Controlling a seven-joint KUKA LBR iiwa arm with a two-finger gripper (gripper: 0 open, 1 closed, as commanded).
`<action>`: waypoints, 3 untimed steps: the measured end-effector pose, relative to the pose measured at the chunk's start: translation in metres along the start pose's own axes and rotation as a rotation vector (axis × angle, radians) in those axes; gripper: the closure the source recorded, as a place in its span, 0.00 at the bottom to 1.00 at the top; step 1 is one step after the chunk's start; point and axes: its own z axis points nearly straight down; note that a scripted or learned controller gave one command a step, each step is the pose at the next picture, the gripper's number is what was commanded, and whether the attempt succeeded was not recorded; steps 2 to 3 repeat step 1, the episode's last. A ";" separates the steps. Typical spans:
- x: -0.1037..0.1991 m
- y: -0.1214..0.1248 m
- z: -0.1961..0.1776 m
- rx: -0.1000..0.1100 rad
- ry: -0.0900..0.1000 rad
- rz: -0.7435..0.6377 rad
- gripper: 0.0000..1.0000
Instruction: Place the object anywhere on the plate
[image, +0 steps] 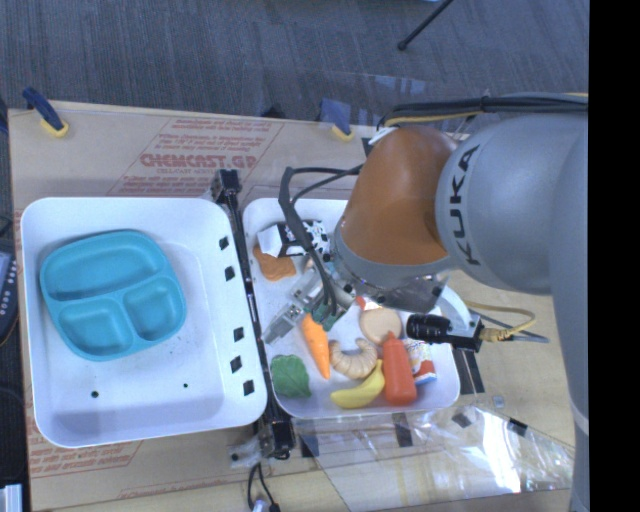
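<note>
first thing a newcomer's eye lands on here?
The KUKA arm, grey with an orange band, looms over the right bin. Below it lies bright toy food: a carrot, banana and green broccoli. In the left bin sits a blue divided plate.

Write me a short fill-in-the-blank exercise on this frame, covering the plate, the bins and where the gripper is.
1. The blue plate lies in the ____ bin.
2. The plate has ____ compartments.
3. The gripper is low over the ____ bin, just above the carrot.
4. The banana lies next to the ____ bottle.

Missing words: left; three; right; red
</note>
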 end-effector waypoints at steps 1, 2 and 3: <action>0.000 0.000 0.000 0.000 0.000 0.000 0.00; 0.000 0.000 0.000 0.000 0.000 0.000 0.00; 0.000 0.000 0.000 0.000 0.000 0.000 0.00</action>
